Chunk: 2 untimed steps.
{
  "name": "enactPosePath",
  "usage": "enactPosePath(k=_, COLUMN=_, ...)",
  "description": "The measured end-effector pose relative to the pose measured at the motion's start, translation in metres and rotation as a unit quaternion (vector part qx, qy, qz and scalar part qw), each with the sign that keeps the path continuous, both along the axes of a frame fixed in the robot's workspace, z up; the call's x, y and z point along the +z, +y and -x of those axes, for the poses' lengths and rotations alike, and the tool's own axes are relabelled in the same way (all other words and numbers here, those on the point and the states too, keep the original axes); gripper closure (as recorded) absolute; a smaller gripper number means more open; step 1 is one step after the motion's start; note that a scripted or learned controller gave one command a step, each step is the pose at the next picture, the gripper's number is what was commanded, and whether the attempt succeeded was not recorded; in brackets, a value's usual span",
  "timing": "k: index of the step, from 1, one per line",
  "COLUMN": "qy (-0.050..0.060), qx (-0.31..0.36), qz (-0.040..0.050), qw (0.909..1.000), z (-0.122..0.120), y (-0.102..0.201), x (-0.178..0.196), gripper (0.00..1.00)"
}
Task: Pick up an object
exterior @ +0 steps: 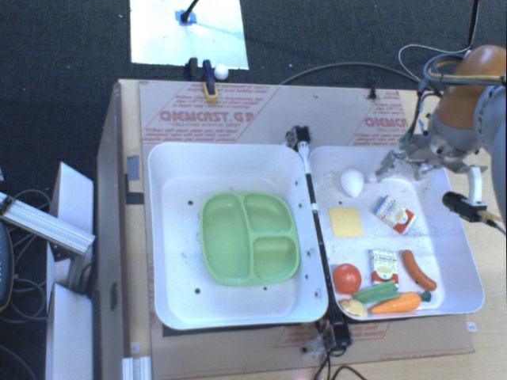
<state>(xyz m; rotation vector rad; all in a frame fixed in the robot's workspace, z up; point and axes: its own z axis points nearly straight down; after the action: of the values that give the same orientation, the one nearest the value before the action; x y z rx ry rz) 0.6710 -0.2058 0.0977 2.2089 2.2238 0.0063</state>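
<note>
Approach step, nothing grasped: near right bin [467,291] corner holding carrot [395,302], tomato [346,278], sausage [417,270]; farther, cheese slice [345,222], carton [394,214], egg [352,183]; beyond, gripper [394,163] above far rim, jaw state unreadable; next, descend onto egg.

- The counter [238,105] fills the middle of the frame, its top covered by a brown sheet with red print along the upper strip.
- Left bin [170,172], white and shallow, sits on the counter at centre left.
- Right bin [451,236], also white, sits just beside it at centre right; their inner rims meet along a dark divider [313,212].
- A small clamp [207,76] with a white ball sits at the counter's upper edge, left of centre.
</note>
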Motion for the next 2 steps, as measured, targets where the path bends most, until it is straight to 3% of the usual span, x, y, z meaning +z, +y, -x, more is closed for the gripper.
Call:
enactPosePath(k=1, qy=0.003, qx=-0.003, qz=-0.0008, qw=1.0, z=0.059, y=0.003, x=-0.013, gripper=0.0)
enactPosePath(k=2, qy=0.002, qx=-0.001, qz=-0.0007, qw=1.0, z=0.004, y=0.014, x=-0.012, gripper=0.0)
